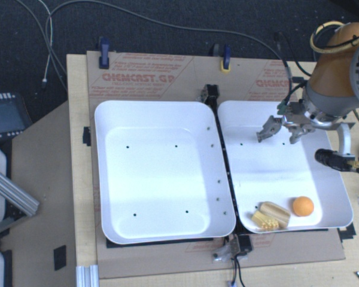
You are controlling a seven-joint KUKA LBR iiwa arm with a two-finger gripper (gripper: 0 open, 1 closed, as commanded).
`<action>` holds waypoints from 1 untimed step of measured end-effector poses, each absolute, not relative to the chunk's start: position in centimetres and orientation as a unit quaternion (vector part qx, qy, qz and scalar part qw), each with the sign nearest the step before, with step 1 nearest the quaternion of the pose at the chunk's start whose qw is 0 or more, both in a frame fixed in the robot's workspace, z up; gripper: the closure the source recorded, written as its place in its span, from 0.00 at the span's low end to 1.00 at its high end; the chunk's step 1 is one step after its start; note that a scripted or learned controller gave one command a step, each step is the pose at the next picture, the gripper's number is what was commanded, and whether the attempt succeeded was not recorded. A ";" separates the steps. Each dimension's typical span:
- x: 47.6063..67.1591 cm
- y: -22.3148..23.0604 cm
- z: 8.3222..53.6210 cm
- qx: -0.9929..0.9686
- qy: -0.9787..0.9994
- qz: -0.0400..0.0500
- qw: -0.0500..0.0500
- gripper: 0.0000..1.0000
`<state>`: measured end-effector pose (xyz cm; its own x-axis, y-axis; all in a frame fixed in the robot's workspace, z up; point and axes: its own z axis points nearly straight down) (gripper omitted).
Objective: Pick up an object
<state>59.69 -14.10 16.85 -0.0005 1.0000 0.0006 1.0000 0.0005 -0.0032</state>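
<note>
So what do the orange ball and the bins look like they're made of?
The orange ball looks matte and evenly coloured, perhaps plastic or foam, or real fruit; the view can't settle it. The left bin and right bin look like smooth moulded white plastic, with rounded corners and a soft sheen.

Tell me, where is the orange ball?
The orange ball sits in the right bin, near its front edge, right beside the corn cob.
</note>
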 end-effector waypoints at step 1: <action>59.7 -13.1 12.1 -0.707 -0.707 0.001 0.002 0.00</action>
